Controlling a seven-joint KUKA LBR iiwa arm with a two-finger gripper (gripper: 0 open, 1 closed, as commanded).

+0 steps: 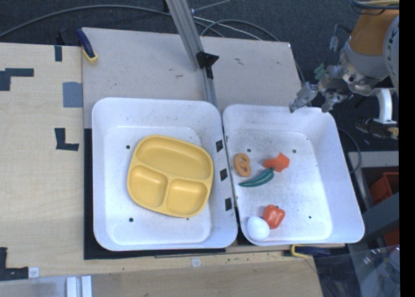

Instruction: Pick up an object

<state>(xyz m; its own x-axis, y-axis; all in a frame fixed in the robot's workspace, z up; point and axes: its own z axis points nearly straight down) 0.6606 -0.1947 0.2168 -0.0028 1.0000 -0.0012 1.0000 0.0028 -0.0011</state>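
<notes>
Lying far left of the end effector, a yellow divided plate occupies the left bin. In the right bin, below and left of the end effector, rest a round orange piece, a green chilli, an orange-red piece, a red pepper and a white egg. The end effector hovers over that bin's far rim, fingers spread, nothing between them.
</notes>
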